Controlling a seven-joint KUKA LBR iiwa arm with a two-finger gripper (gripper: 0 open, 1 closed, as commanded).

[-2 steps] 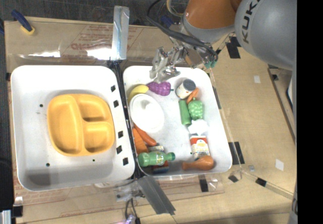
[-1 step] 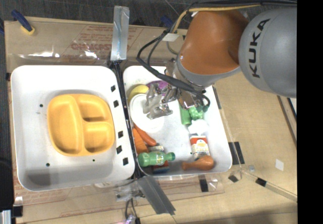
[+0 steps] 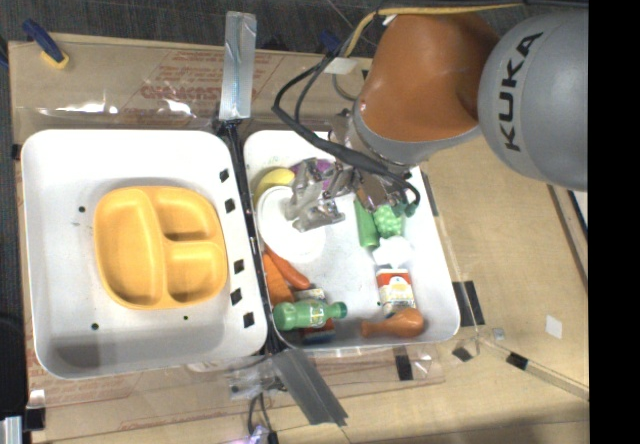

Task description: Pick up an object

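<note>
On the left sits a shallow white plastic bin (image 3: 45,232). In it lies a yellow plastic tray with three dips (image 3: 160,244). It is flat and wide, so it would be hard to pinch.

Just beside it, on the right, is a second shallow white plastic bin (image 3: 448,304). This one is full of small toys. At its left side, near the top, is a round yellow plastic piece (image 3: 272,180), partly tucked under a white round plate (image 3: 290,232). Below that lies an orange carrot-shaped toy (image 3: 280,274). Near the bottom lies a small green plastic bottle (image 3: 310,313), on its side. It looks light and stiff, but smooth and round, so it could roll or slip. I think the best place to grab it is across the middle of its body.

More to the right, a green bottle-shaped toy (image 3: 367,225) lies just beside a small white bottle with a red and orange label (image 3: 396,282). An orange toy with a thin neck (image 3: 398,325) lies at the bottom.

The silver two-finger gripper (image 3: 312,200) hangs low over the plate, in the top part of this bin. Its jaws look a little spread, with nothing pinched between them. The nearest things to it are the yellow piece and the green bottle-shaped toy. All these toys look light and hard, not easy to break.
</note>
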